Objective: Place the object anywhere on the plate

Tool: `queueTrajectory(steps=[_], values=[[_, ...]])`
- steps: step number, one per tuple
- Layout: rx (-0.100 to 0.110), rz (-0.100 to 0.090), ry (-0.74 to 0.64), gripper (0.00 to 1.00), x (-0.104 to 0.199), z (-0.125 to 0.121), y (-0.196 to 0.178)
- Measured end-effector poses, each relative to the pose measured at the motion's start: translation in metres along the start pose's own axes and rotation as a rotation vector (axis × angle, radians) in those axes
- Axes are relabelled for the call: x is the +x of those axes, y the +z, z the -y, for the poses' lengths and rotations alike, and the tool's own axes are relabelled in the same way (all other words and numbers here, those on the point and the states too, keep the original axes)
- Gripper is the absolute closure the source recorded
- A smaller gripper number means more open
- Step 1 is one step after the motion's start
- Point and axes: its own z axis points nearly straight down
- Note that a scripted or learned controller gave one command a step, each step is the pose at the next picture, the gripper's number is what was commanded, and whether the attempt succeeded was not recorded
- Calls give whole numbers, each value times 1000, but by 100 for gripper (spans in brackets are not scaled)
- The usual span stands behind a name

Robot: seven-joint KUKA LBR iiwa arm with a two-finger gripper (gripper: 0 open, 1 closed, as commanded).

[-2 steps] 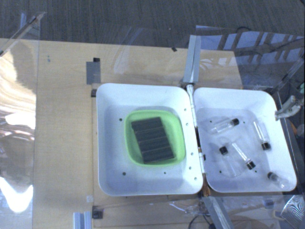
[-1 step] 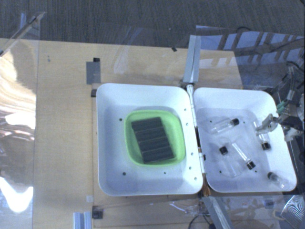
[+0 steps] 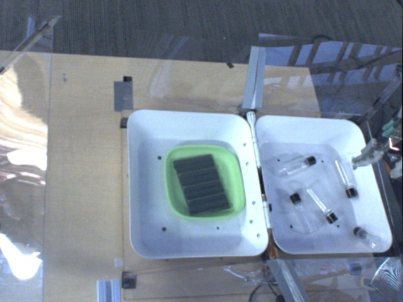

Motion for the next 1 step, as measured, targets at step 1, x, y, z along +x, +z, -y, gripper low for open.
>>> queueTrajectory(steps=[1], values=[[4,-1,6,0,34,9,78]])
